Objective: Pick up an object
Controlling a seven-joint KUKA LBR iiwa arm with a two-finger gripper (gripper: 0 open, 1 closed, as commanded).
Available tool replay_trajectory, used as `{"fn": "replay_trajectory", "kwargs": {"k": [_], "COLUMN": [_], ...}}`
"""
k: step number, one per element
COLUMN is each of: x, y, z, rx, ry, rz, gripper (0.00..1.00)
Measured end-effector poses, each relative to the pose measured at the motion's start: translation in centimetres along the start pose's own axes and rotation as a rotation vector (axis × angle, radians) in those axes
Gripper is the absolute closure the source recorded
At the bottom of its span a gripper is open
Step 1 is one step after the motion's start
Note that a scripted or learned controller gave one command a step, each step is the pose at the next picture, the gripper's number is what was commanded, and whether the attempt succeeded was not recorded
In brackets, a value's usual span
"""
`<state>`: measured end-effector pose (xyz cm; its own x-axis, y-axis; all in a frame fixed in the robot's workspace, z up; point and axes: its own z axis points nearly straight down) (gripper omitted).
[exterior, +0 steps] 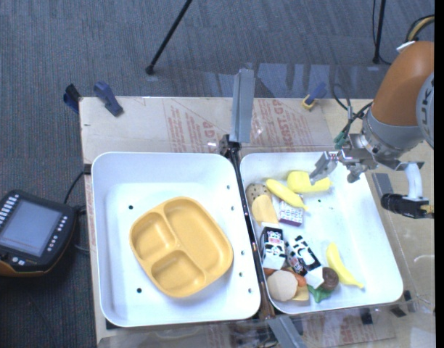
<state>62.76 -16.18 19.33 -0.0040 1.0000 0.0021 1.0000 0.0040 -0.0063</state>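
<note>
My gripper (338,170) hangs over the far part of the right bin (374,216), open, with nothing between its fingers. Just to its lower left lies a yellow block (309,182) beside a yellow banana-shaped toy (283,192). Further toys fill the bin's left and near side: a speckled cookie (256,191), a pale yellow wedge (263,209), a small printed box (291,213), two black-and-white cartons (273,244) (304,254), a bun (283,286) and a second banana (343,266).
The left bin (117,187) holds a yellow divided plate (181,246). A grey upright post (242,111) stands behind the seam between the bins. A tablet-like pendant (26,230) lies on the floor at the left.
</note>
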Motion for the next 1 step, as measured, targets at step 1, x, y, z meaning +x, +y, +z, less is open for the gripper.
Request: {"fn": "replay_trajectory", "kwargs": {"k": [1], "x": [1.87], "y": [-5.92], "z": [-7.33], "rx": [-0.006], "ry": [-0.002], "rz": [-0.101], "gripper": [0.0]}}
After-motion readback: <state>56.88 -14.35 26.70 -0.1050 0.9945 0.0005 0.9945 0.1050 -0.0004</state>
